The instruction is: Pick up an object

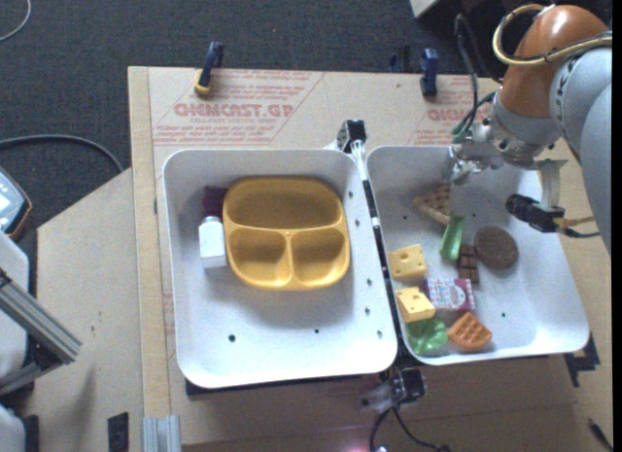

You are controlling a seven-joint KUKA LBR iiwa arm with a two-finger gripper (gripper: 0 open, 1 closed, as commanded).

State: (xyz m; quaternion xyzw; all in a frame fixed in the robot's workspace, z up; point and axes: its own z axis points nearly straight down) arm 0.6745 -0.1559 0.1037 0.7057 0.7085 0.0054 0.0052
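Hovering claw point(465, 166) over rt bin point(544, 329)

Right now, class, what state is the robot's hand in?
Hand: cannot be told; it hangs over the far end of the right bin, with nothing seen held.

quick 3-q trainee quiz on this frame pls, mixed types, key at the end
1. True or false: the yellow divided tray lies in the right bin.
2. Which item is nearest the gripper? A) waffle piece B) pizza slice C) white bottle
3. Fill in: two ___ wedges lie along the right bin's left side.

Key: 1 false, it lies in the left bin. 2 B. 3 cheese.
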